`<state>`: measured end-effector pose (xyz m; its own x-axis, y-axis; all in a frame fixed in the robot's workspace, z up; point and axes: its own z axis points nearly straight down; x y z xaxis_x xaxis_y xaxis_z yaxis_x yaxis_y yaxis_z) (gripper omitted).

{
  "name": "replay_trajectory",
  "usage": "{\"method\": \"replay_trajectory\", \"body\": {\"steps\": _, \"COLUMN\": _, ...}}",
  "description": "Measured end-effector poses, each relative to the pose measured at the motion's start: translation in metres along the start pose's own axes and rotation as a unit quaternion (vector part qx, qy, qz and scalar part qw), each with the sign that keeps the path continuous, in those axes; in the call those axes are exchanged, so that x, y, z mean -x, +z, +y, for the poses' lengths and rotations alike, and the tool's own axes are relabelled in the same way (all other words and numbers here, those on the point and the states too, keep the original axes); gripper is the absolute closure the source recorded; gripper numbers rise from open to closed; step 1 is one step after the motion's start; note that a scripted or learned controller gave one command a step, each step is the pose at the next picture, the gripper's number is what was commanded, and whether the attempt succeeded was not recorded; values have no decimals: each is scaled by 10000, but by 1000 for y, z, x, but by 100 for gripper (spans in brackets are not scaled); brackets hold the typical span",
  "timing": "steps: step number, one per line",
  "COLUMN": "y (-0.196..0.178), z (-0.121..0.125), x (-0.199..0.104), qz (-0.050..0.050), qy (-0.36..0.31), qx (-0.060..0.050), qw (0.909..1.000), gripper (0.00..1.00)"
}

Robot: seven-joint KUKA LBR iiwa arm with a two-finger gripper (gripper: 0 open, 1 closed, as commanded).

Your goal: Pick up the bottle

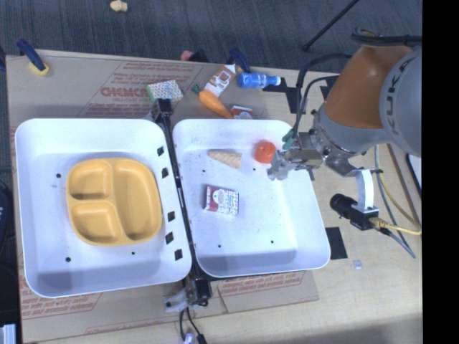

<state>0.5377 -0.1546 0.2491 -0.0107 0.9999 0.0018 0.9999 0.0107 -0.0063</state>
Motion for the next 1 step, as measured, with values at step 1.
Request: {"method": "replay_trajectory", "body": {"steps": 1, "y": 107, "z": -44, "x": -1, "qz": 1, "qy": 196, "qx": -1, "qw": 9998, "gripper": 100}}
